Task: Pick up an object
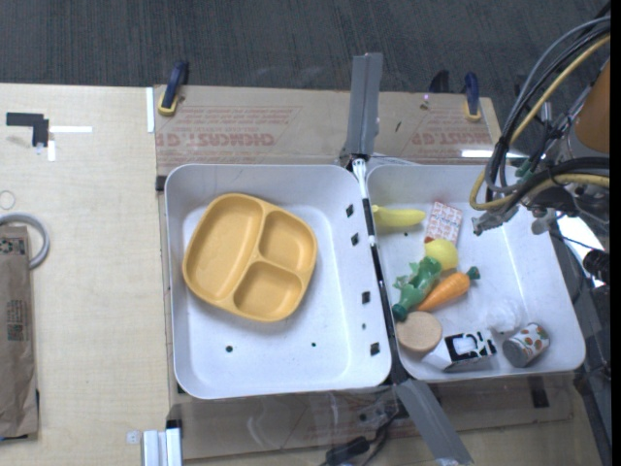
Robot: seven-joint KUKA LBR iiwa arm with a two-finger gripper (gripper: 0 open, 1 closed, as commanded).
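The arm enters at the right edge, over the far right side of the right bin (543, 289), with cables looping above it. The gripper (543, 223) sits in a tangle of grey parts and hoses near that bin's back right wall; whether it is open or closed cannot be told, and nothing is seen in its grasp.

All the loose things lie to the gripper's left and nearer the camera. Closest, just to its left along the back of the bin, is a red-and-white card (443, 223), and beyond that a banana (398, 217) against the divider. Nearer and to the left of the gripper sits a lemon (441, 252), touching a green toy (417, 282) below it. A carrot (446, 289) lies tilted beside the green toy, its tip toward a tan disc (420, 333) at the bin's front left. Along the front wall, well below the gripper, rest a black-and-white box (471, 348) and, just right of it, a spotted cup (527, 344) lying on its side.

Far to the gripper's left, in the left bin (194, 357), a yellow tray (250, 256) with three compartments lies flat.
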